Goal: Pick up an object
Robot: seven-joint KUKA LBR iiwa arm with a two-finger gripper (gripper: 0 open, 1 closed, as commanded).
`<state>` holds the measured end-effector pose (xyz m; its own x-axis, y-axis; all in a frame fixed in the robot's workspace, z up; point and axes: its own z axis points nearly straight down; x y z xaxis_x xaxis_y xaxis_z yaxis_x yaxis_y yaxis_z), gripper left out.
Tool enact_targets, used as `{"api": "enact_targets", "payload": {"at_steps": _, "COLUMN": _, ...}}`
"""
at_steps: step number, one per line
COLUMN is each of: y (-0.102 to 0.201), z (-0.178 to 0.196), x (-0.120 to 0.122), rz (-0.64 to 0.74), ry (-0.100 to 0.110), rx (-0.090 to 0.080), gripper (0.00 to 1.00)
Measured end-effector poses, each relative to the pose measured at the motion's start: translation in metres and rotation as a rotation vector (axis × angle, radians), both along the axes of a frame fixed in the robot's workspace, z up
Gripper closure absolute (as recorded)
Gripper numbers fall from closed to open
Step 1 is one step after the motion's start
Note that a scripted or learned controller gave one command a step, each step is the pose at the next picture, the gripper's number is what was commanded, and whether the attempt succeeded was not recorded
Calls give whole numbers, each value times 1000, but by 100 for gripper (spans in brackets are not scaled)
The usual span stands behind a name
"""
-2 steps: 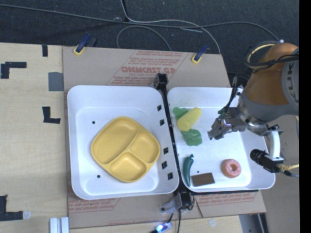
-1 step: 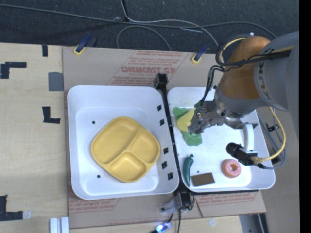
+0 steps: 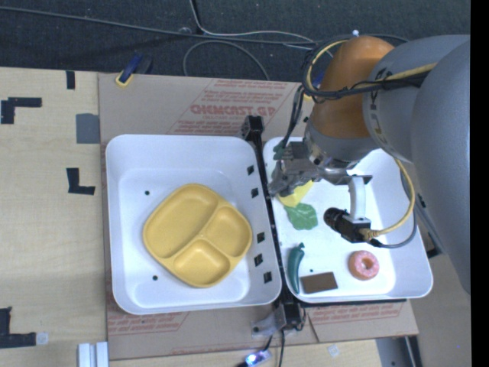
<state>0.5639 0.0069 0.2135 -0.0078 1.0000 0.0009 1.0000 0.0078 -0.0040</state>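
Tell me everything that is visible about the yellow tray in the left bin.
The yellow tray is a rounded plate with three compartments, separated by raised ridges: one larger section on the upper left and two smaller ones toward the right and bottom. It looks like smooth, matte plastic, and its compartments hold nothing. It lies flat, right side up, turned at a diagonal, on the floor of the left white bin, roughly in the middle and slightly toward the front. Nothing but the bin touches it.
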Motion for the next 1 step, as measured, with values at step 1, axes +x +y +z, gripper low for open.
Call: {"api": "enact_targets", "payload": {"at_steps": 1, "y": 50, "z": -9, "x": 15, "rz": -1, "ry": 2, "rx": -1, "gripper": 100}}
